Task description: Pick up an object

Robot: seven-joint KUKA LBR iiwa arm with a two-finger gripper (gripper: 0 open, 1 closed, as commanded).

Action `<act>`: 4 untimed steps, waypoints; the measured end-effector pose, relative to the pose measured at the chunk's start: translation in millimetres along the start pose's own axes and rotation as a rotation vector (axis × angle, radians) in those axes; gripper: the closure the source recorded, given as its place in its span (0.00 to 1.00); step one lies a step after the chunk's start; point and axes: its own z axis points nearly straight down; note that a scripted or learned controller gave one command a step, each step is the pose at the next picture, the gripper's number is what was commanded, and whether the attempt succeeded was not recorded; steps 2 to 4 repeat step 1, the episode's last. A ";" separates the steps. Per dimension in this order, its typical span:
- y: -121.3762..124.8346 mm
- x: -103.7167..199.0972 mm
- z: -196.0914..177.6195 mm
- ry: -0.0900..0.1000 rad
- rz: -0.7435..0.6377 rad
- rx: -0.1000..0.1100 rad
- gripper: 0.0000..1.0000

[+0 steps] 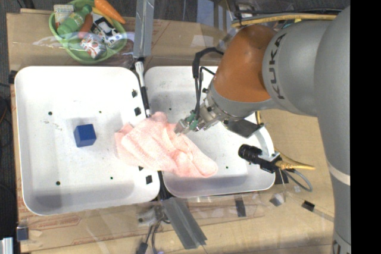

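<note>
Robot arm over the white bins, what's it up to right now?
The arm reaches in from the right, with its tool down at the edge of a pink cloth. The cloth lies draped across the divide between the left bin and the right bin. A blue cube sits alone in the left bin. Whether the tool has gripped the cloth can't be told.

Fluffy pink cloth (164, 149); glossy white bins (36, 104).
</note>
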 end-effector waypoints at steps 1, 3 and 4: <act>29.0 -43.2 1.2 0.000 0.289 0.003 1.00; 29.0 -43.2 1.2 0.000 0.289 0.003 1.00; 29.0 -43.2 1.2 0.000 0.289 0.003 1.00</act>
